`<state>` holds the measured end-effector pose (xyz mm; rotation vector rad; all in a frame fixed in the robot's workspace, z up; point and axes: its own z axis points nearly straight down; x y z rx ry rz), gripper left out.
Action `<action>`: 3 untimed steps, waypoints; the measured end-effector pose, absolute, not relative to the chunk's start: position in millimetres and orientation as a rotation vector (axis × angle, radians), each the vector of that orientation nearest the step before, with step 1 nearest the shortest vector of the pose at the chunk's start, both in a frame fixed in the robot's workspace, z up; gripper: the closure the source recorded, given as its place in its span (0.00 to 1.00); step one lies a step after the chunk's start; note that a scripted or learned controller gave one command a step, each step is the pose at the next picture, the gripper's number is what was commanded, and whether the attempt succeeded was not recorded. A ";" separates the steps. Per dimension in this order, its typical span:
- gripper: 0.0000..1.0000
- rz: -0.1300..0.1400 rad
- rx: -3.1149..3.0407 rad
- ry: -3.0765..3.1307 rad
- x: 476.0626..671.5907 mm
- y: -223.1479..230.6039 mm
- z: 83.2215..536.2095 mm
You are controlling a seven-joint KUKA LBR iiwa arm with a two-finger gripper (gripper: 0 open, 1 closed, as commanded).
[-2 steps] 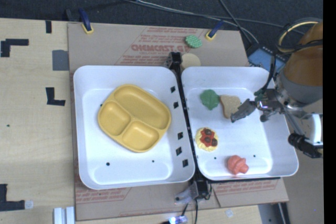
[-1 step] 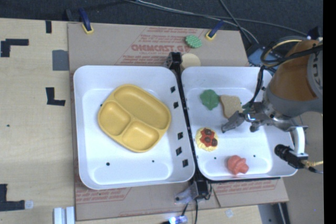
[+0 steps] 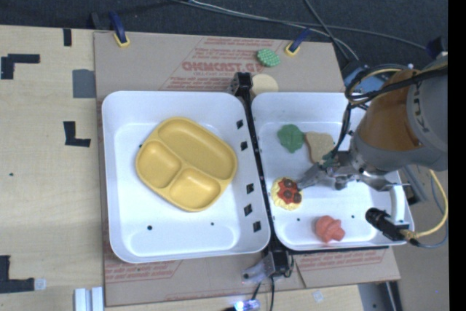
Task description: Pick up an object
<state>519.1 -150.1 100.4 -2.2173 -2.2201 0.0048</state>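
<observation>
Camera view, from above the bench: the grey arm point(image 3: 397, 124) reaches in from the right over the right bin point(image 3: 378, 240), its gripper point(image 3: 300, 184) lowered toward a small yellow toy topped with red point(image 3: 287, 194) near the bin's left wall. The gripper's tip lies just beside, perhaps touching, the toy's upper right edge; whether the fingers are spread or closed cannot be told from this angle, and nothing is visibly caught between them.

The same bin also holds a green piece point(image 3: 290, 137), a tan piece point(image 3: 318, 146) just beside it and partly under the arm, and a pinkish-red piece point(image 3: 329, 229) near the front wall. The left bin point(image 3: 116, 156) carries a yellow divided tray point(image 3: 186, 163).

By the look of it, the approach is made but the pick is not: every object sits on the bin floor, and the grasp and lift remain to be done.
</observation>
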 end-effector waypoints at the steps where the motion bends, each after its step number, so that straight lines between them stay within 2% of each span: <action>1: 0.00 -0.003 -2.226 -2.226 521.3 -151.0 87.6; 2: 1.00 -0.004 -2.225 -2.228 521.7 -150.5 97.3; 3: 1.00 -0.002 -2.221 -2.225 524.8 -152.8 159.2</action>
